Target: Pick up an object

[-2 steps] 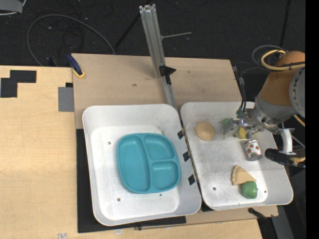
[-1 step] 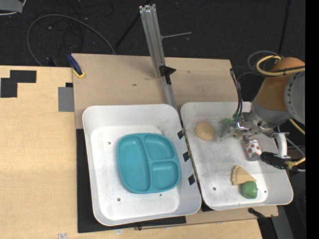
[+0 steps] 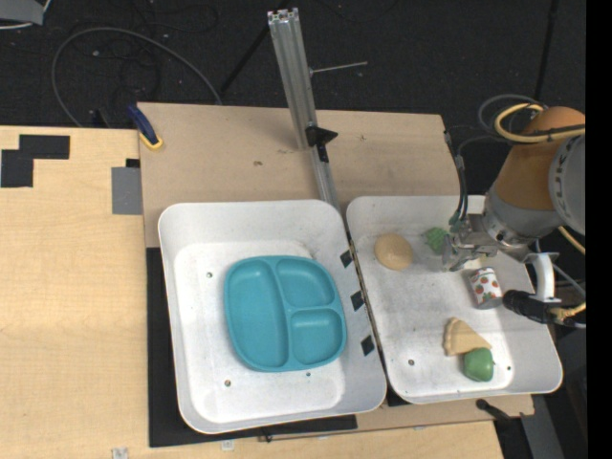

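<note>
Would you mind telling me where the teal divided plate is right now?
The teal divided plate lies in the middle of the left white bin, across the divider from the right bin's beige round object.

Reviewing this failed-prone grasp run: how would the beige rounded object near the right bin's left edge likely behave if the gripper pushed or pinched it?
The beige rounded object looks smooth and domed, so it may roll or slide across the right bin floor when nudged. Its curved sides could slip out of a pinch. Nothing touches it, so little would stop it moving.

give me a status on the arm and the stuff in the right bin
Gripper low in right bin, far side, beside small green item; fingers unclear. Nothing seen held. Beige lump, patterned cup, wedge, green piece lying loose.
</note>
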Tool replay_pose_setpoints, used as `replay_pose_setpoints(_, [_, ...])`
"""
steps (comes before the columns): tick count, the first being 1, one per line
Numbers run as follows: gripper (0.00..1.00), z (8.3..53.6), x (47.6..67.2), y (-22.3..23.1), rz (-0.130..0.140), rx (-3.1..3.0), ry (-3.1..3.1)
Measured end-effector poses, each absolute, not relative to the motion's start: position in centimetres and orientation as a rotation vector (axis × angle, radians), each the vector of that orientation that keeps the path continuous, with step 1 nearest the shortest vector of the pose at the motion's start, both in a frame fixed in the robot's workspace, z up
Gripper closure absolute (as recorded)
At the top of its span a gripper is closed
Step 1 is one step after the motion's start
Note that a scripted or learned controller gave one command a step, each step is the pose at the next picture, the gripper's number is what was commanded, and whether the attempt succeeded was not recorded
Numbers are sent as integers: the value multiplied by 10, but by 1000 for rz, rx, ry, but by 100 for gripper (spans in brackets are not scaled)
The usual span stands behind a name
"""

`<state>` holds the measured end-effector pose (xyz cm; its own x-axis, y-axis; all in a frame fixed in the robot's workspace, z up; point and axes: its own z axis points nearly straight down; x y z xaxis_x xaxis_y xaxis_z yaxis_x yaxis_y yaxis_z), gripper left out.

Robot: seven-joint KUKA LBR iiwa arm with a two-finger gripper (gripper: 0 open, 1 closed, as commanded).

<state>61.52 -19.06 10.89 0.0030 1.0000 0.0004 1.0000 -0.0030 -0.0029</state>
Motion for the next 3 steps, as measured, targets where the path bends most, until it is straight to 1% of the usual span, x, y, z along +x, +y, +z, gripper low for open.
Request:
replay_pose_setpoints(1, [100,155,623,-191,-2,-2222,-2224])
replay_pose_setpoints(2, [100,200,618,-197,-1,-2226,-2221])
replay_pose_setpoints(3, [100,264,617,-199,-3,-2224,-2226])
